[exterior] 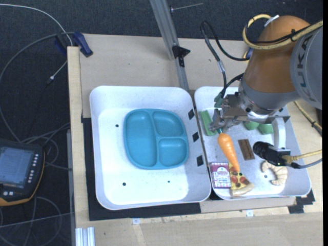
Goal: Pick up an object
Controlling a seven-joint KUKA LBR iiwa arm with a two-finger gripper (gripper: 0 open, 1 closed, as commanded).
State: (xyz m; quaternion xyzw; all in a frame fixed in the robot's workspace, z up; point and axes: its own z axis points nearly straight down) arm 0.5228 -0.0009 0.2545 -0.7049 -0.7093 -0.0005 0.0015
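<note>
Plywood desk [128, 60] bears two glossy white bins; jaws [221, 123], state unclear, hover above a tapered orange carrot [228, 148].

Bench top [128, 60]: pale unfinished wood, matt, lightly grained. Both bins [107, 188]: white plastic, smooth, faintly speckled. Divided plate [155, 138], left bin: blue plastic, smooth, soft sheen. Carrot [228, 148], right bin: orange plastic, glossy. Arm's orange band [277, 32], upper right of frame: shiny. Pole [164, 19], top centre: brushed grey metal.
</note>
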